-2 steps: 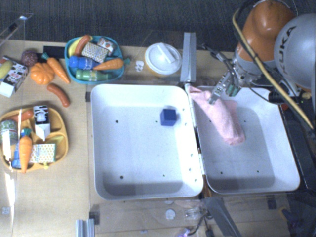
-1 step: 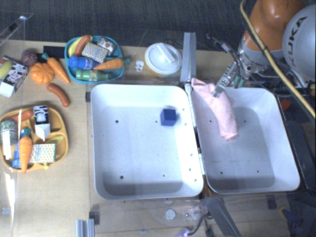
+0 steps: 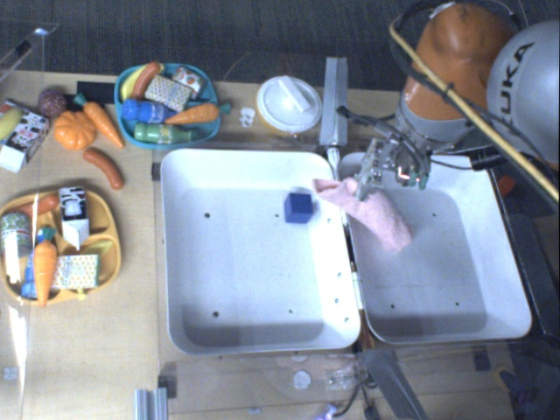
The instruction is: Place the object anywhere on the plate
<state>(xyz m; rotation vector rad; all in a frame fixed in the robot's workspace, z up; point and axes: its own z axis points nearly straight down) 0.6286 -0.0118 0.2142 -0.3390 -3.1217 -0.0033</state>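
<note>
Camera view: gripper (image 3: 374,180) pinches a pink cloth (image 3: 372,213) that drapes over the bins' shared rim into the right bin (image 3: 455,309); a blue cube (image 3: 299,206) sits nearby in the left bin (image 3: 227,304).

bench (image 3: 131,339), two white bins (image 3: 254,322), toy food (image 3: 74,131)

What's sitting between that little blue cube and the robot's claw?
In the camera view, a pink cloth lies between the blue cube and the gripper, draped over the bins' shared edge.

The grey arm (image 3: 490,51) reaches in from the right — its hand (image 3: 391,171) points downward, low over the bench.
</note>
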